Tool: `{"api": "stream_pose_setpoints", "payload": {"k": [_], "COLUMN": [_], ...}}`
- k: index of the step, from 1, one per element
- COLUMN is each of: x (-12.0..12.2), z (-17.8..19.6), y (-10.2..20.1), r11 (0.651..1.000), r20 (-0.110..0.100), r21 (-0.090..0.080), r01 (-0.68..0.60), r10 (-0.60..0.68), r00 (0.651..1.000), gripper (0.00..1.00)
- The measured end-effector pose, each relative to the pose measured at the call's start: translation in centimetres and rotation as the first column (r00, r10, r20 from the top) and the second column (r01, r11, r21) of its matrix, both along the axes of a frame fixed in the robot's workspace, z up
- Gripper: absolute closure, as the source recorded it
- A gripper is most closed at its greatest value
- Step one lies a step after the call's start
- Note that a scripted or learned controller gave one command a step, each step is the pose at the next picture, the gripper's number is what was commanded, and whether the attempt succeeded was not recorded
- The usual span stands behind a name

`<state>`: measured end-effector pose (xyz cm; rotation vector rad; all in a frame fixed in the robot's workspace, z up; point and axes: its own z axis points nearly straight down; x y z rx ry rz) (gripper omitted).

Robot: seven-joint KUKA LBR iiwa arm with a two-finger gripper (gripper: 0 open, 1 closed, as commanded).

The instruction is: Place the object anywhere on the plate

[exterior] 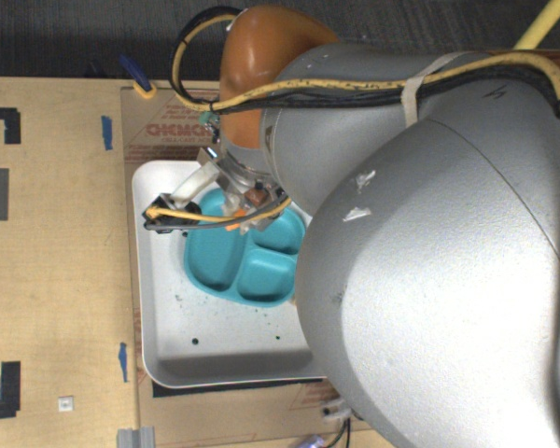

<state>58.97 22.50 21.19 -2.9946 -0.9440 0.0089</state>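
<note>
The grey robot arm [429, 250] with its orange band [261, 49] reaches in from the right and covers much of the scene. Its end effector [238, 199] hangs low over the upper part of a shallow white plastic bin [159, 343]. Whether the end effector is clenched, released or carrying anything cannot be told, because the wrist and cabling crowd around it.

Directly beneath the end effector, and spreading from it toward the near side of the bin, lies a round turquoise plastic plate [252, 264] divided into compartments. The plate's upper rim is tucked under the end effector, and its right portion disappears behind the arm. Two of its compartments are visible just below the end effector, and nothing lies in the parts of them that can be seen.

Farther below the end effector, past the plate, the bin floor carries a few small dark specks [195, 342].

To the left of the end effector, beyond the bin wall, stretches the tan tabletop [56, 250], marked with short strips of blue tape [106, 131] near the bin's corners.
</note>
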Motion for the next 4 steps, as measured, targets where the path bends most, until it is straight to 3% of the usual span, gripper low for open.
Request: {"api": "stream_pose_setpoints", "payload": {"k": [1,2,3,4], "x": [4.3,3.5,4.7,6.1], "z": [-5.6,-10.9,-1.1,14.0], "y": [-0.1,0.0,0.0,-0.1], "r11": [0.999,0.969,0.981,0.925], "r20": [-0.001,0.008,0.013,0.015], "r21": [-0.001,0.004,0.005,0.007], "r01": [0.039,0.248,0.193,0.379], "r10": [-0.039,-0.248,-0.193,-0.379], "r00": [0.999,0.969,0.981,0.925], "gripper": [1.00,1.00,1.00,1.00]}}
